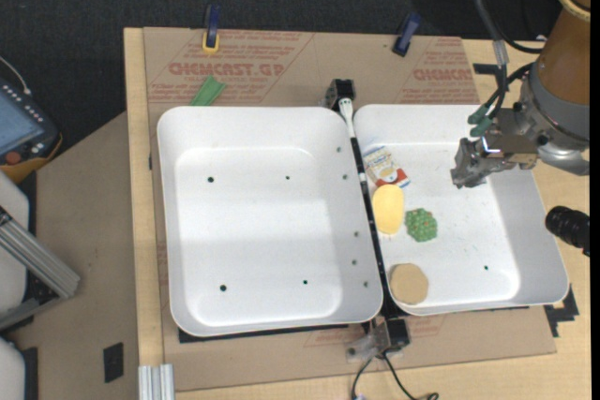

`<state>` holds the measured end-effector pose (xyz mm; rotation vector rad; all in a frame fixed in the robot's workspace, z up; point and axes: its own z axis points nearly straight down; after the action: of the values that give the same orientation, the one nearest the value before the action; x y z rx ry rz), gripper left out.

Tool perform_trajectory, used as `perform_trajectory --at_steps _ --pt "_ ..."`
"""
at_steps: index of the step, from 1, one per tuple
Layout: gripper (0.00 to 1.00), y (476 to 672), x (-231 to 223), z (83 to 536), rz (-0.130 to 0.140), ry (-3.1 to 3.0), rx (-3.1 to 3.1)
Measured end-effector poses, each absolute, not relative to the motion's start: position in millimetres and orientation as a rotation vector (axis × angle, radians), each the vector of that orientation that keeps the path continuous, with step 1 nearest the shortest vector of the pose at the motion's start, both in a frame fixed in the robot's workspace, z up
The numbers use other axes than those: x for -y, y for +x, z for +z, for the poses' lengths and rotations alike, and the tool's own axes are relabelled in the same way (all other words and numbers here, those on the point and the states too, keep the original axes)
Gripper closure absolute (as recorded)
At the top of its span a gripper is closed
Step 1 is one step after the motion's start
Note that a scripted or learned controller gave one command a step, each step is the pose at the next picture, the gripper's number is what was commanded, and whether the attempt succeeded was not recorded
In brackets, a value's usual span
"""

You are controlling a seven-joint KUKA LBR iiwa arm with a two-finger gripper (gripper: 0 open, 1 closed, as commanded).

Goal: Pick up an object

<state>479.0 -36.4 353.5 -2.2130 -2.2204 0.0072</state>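
The bench [112, 173] is carrying two shallow white bins side by side, and the left bin [253, 220] is lying with nothing but a few dark dots on its floor, while the right bin [506, 239] is holding everything worth picking. The grey arm [562, 98] with its orange band is reaching in over the right bin's far right corner, and its gripper [466, 171] is hanging above the bin's far half, well apart from the objects; from where I am standing it is carrying nothing, and I cannot tell how its jaws are set. Along the bin's left wall the things are sitting in a loose line: a small white packet with red and blue print [383, 167] nearest the far edge, a yellow lemon-like piece [388, 209] touching the wall just beside it, a green knobbly ball [421, 226] just beside the yellow piece toward the bin's middle, and a flat tan disc [409, 284] in the near left corner. To my eye the arm is in the approach step, with no grasp begun. The next move is calling for a shift toward the left wall and a descent over one object; the green ball is looking the freest target, since it is standing clear of the wall
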Motion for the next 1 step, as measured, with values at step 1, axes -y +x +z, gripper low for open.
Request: perform_trajectory --at_steps 1 --pt "1.00 479.0 -5.1 313.2 0.006 -2.213 2.222"
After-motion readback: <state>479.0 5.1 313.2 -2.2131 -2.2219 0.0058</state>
